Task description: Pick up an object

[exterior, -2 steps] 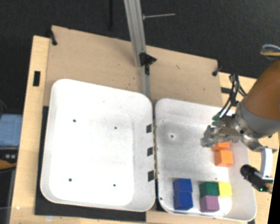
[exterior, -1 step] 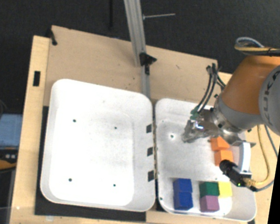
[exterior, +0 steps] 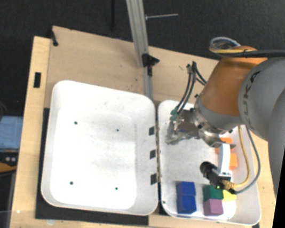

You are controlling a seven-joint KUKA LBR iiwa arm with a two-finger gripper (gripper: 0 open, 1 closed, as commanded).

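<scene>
Nearest you, the blue block [exterior: 186, 197] and purple block [exterior: 214, 206] sat below the jaws [exterior: 174, 135], likely awaiting picking; you couldn't tell whether those were clenched.

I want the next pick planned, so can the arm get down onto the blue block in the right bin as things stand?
Probably yes. The blue block lies near the front of the right bin with nothing on top of it and a gap to the purple block. The gripper hangs over the same bin, farther back.
</scene>
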